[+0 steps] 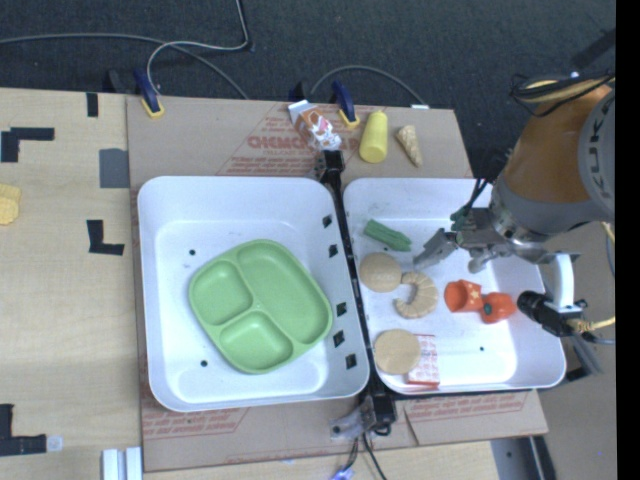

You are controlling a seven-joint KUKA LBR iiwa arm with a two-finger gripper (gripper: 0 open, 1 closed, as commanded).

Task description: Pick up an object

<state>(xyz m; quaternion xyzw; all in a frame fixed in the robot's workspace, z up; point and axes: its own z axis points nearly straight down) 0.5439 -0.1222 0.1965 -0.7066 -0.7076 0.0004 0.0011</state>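
Nearest the camera, a tan round cookie [397, 349] lay in the right bin [500, 370]. Above it, the claw [452, 247] hovered released over that bin, near a green block [386, 235] and an orange pepper [478, 300].

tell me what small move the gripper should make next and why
Probably lower straight down and a touch toward the bitten cookie. The gripper sits above the right bin with nothing between its fingers, between the green piece and the cookie. The red pepper lies off to its side, farther from the fingertips.
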